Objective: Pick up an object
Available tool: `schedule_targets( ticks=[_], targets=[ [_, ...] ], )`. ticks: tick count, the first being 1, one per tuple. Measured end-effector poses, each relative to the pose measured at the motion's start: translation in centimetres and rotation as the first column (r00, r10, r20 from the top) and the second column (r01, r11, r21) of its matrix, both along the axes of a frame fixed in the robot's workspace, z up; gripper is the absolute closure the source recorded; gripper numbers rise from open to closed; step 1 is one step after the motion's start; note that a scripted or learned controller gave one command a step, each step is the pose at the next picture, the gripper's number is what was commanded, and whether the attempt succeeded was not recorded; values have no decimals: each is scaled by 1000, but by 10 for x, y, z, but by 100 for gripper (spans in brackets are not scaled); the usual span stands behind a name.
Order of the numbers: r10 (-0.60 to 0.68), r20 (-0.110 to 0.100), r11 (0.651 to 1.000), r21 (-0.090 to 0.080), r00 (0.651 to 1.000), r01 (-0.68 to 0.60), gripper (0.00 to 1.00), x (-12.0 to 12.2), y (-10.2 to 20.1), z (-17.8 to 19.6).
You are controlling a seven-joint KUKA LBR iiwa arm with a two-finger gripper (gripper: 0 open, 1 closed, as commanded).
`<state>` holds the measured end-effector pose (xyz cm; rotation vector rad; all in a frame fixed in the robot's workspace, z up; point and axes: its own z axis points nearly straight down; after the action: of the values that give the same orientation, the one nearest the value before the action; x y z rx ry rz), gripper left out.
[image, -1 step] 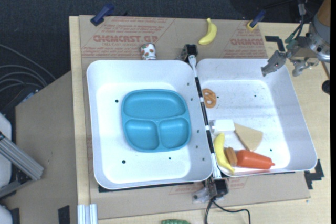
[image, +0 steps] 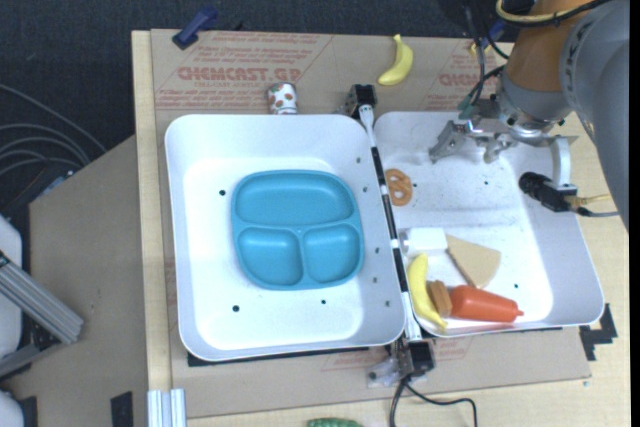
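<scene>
1. Camera view — the gripper [image: 468, 142] hangs over the far part of the right bin [image: 560, 260], its two fingers spread apart with nothing between them.
2. The nearest loose thing is the pretzel [image: 399, 186], lying flat on the bin floor at about eight o'clock from the gripper, close to the divider between the bins.
3. More candidates are clustered at the near end of the same bin, at roughly six o'clock from the gripper and well apart from it: a white block [image: 425, 240], a tan wedge [image: 474, 263], a carrot [image: 484, 305] and a small banana [image: 421, 293] — the last two lie just beside each other.
4. A blue divided tray [image: 296, 227] sits in the left bin [image: 195, 235]; another banana [image: 398, 63] rests on the bench outside the bins at eleven o'clock.
5. For the step in hand, one target should probably be chosen first. The pretzel looks the shortest reach, though its thin, flat shape may slip; the gripper would need to be centred over it and lowered right to the floor before closing. The carrot seems easier to grasp across its width, but its neighbours crowd it.
</scene>
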<state>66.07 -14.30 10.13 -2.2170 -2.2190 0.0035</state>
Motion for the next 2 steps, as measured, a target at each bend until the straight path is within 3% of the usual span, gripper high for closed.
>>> schedule_targets(
  ticks=[1, 2],
  targets=[
    [1, 6, 1000, -2, 1000, -1, 100, 2, 0, 13],
    [-1, 9, 1000, -4, 1000, 1, 100, -15, -18, 165]
  ],
)
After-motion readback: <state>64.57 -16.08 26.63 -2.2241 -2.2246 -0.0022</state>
